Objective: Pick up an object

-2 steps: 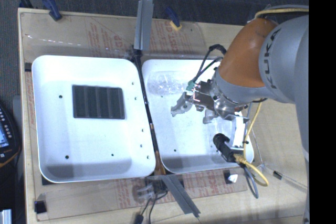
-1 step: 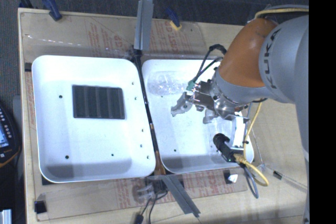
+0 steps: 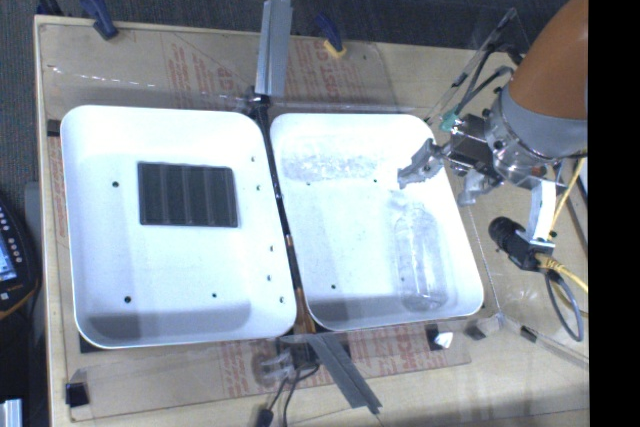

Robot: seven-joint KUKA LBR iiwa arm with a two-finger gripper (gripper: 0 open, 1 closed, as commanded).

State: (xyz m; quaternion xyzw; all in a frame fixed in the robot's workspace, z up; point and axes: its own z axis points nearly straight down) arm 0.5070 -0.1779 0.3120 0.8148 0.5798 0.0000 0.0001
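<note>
Bins are sitting side by side below us, and we are watching the grey KUKA arm with the orange band (image 3: 560, 65) reaching in from the right. Its two-finger gripper (image 3: 415, 170) is hanging over the upper right part of the right-hand shallow white bin (image 3: 300, 215), tilted toward the bin floor; we are not seeing whether it is spread or closed, so we cannot tell, and nothing is showing in its grasp. Just below it, the clear plastic bottle (image 3: 418, 255) is lying on its side along the bin's right wall, which we judge makes it the nearest target. A crumpled piece of clear plastic wrap (image 3: 328, 164) is lying near the far wall. In the left-hand shallow white bin (image 3: 90, 215), a dark ribbed rectangular pad (image 3: 188, 194) is lying flat, well apart from the arm.
</note>
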